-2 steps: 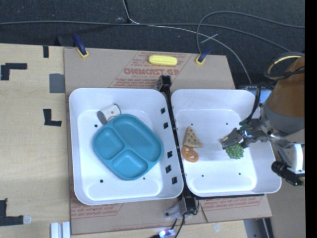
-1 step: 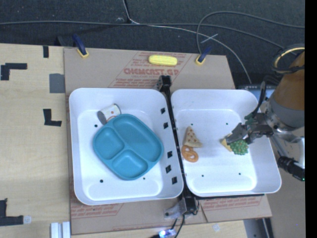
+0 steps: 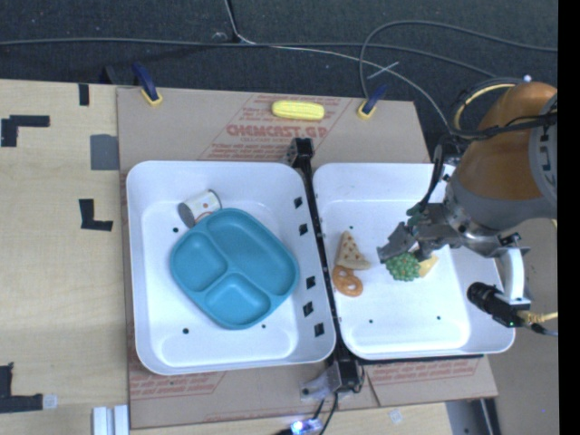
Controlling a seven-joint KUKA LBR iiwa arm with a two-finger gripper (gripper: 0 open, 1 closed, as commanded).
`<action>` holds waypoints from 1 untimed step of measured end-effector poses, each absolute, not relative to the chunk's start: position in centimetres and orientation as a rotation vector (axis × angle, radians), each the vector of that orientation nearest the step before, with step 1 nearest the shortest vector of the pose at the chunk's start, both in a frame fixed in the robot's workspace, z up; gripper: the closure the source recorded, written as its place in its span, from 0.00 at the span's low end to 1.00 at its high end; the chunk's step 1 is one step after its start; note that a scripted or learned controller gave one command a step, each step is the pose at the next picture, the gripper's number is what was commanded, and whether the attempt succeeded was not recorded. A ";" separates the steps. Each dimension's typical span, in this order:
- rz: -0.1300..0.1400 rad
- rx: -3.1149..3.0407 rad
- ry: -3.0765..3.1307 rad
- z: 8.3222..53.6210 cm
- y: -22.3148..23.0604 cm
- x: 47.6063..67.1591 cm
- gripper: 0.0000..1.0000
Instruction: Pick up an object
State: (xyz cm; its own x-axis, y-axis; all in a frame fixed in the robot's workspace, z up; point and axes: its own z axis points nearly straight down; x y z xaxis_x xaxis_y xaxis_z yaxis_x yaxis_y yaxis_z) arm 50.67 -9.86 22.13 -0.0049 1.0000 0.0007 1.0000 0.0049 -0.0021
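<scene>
Near the middle of the right bin (image 3: 453, 329), a green broccoli piece (image 3: 403, 266) lies under the gripper (image 3: 410, 246); whether it is gripped I cannot tell. This looks like the grasp step; next, a straight lift clear of the pretzel (image 3: 347, 281).

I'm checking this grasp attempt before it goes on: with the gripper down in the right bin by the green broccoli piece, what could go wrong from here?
1. The gripper sits right against the broccoli, with a yellow piece touching it; a close could catch both or nudge the broccoli away.
2. The broccoli is lumpy and may slip out on lifting.
3. The pretzel and wedge lie nearby and could be knocked.
</scene>
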 end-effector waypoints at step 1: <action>-0.001 -2.213 -2.228 23.1 -4.8 52.8 1.00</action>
